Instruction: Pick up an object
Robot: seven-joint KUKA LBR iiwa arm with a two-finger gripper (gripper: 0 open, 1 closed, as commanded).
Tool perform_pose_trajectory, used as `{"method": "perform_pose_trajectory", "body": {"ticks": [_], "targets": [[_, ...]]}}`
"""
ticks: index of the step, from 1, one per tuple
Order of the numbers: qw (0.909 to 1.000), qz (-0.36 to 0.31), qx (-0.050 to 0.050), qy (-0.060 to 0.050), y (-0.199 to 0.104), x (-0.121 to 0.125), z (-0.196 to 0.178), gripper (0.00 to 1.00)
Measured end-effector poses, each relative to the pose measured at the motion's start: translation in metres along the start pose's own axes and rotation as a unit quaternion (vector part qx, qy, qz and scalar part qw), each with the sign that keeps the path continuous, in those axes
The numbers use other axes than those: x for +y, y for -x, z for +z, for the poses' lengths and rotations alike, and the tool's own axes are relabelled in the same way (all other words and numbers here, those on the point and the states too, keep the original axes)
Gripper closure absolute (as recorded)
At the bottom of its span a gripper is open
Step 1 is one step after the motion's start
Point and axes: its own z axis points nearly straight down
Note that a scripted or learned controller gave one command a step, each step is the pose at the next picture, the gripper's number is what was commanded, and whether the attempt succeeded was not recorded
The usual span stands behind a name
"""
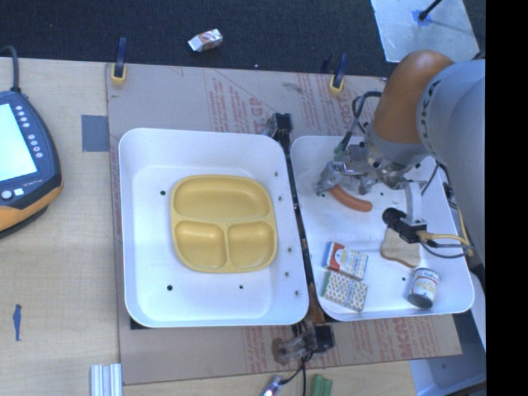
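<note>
The pincer (334,180) is low in the right bin (381,301), in its far-left part, and the orange-red sausage (354,200) lies just on the near side of it, running slantwise with its left end close under the metal tip. I cannot tell whether they touch, and whether the pincer is open or closed cannot be made out either, as the wrist hides it from above. Nearer the camera in the same bin are a small red-and-white carton (346,260), a green-patterned box (344,291) touching it, a tan bread-shaped slice (400,252) and a little can (424,287) on its side near the right corner. The left bin (144,262) holds a yellow divided tray (223,223). Both bins sit on a brown cardboard sheet (198,97) held by two clamps (120,66) at its far edge, on a pale wooden bench (58,304). A handheld control unit (21,167) rests at the left, with a strip of blue tape (95,132) beside it. Beyond the bench is a dark floor (99,15) with a crumpled wrapper (205,40) on it. The cardboard bears reddish print (too faint and skewed to read), and the carton and can labels are too small to make out.
</note>
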Motion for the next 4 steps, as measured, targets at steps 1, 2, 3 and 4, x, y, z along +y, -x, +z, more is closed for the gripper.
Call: {"method": "perform_pose_trajectory", "body": {"ticks": [1, 2, 3, 4], "targets": [[1.0, 0.0, 0.0, 0.002, -0.008, 0.009, -0.001, 0.0], [1.0, 0.001, 0.001, 0.0, 0.018, -0.002, 0.0, 0.0], [1.0, 0.001, 0.0, 0.002, 0.019, 0.0, 0.0, 0.0], [1.0, 0.0, 0.0, 0.001, 0.02, 0.0, -0.011, 1.0]]}}
